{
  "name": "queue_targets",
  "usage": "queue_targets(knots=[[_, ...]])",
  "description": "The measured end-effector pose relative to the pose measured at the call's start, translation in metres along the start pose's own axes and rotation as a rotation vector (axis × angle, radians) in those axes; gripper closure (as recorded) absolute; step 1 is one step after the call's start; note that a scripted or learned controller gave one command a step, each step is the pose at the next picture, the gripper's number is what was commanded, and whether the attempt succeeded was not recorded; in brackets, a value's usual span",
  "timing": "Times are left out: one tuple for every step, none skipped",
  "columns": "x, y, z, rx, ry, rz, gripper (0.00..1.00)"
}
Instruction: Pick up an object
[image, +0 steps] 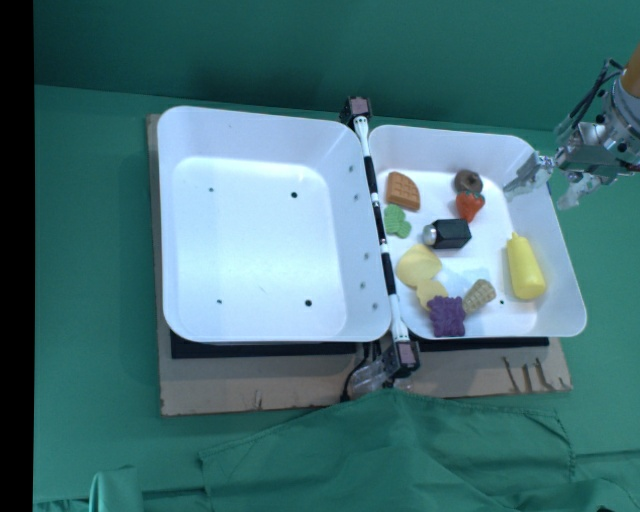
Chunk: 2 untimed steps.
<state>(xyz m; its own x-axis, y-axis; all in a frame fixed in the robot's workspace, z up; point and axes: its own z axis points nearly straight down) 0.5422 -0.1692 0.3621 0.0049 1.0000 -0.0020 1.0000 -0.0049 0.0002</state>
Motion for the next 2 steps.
queue_targets(knots=[[0.000,0.000,0.000,0.000,0.000,0.000,0.00],[-0.004,-0.003,0.061,0.005,0.001,0.001,0.00]])
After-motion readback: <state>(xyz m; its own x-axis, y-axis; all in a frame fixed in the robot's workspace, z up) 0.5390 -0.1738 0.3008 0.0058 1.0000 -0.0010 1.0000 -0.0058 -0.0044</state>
